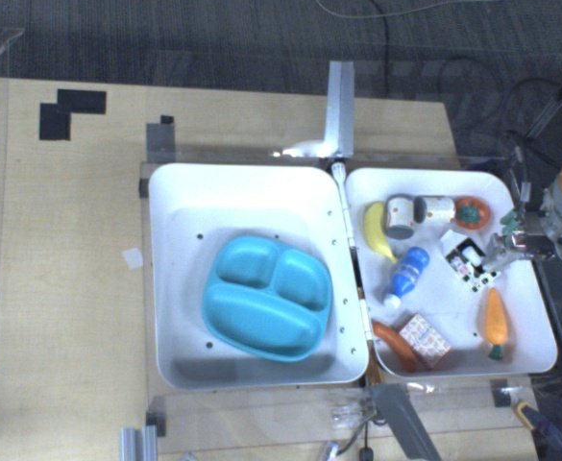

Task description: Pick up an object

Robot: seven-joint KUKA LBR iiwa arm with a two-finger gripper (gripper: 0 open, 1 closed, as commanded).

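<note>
- Two shallow white bins sit side by side on a pale bench, seen from above at a slant.
- The left bin (180, 286) holds a blue divided plate (266, 296), tilted slightly, with bare white floor all round it.
- The right bin (535, 339) is crowded with small objects.
- The gripper (507, 245) reaches in over the right bin's right rim, about midway down that side; whether it is open or closed cannot be told, as it is small and blurred.
- Just left of the gripper, almost touching it, lies a black-and-white checked block (470, 260).
- Below the gripper, near the right wall, an orange carrot (495, 321) lies roughly upright in the view, green tip toward the front.
- Toward the back wall lie a white and grey cylinder (415, 213) and a round orange and green toy (470, 214).
- A yellow banana (377, 232) lies along the left wall, with a blue bottle (408, 273) just beside it toward the centre.
- At the front left corner, a red sausage-shaped toy (394, 344) touches a checked red and white packet (424, 338).
- The most open floor in the right bin lies at its centre, between the bottle and the carrot.
</note>
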